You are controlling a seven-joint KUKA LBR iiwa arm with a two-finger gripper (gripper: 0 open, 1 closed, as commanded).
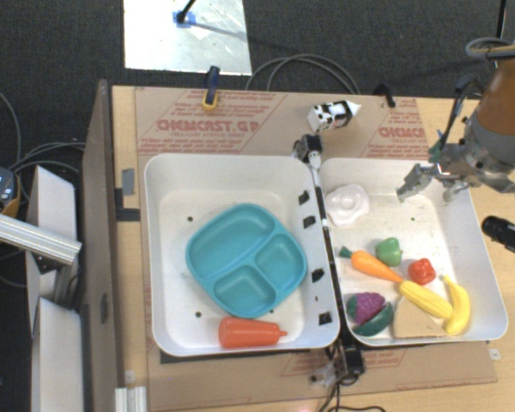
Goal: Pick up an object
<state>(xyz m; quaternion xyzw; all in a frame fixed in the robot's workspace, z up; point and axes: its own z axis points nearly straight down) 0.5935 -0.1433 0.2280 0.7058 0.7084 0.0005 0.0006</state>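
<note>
The gripper (429,181) hangs over the far corner of the right bin (489,312). Its two fingers are spread apart, with nothing between them. It touches no toy.

The toys lie in the right bin, nearer the camera than the gripper. Closest to it, off to its left, is a white lumpy thing (347,202) by the wall between the bins. Below the gripper and a little left sit a green pepper (388,251) and an orange carrot (377,266). The two look like they touch. A red pepper (421,270) is almost straight below the gripper. Further down are a yellow corn cob (424,299) and a banana (458,305), side by side. Furthest of all sit purple grapes (366,304) with a dark green thing (374,321) right against them.

These all look like plastic play food. They are probably light, hard and smooth, so they may slip or roll. They should not break. The red pepper seems a good pick, since it has a bit of room around it. Grab it across its round middle. The carrot would be best held across its thick end.

Far to the gripper's left, the other bin (167,256) holds a blue tray (245,260) and an orange-red toy (251,332).
</note>
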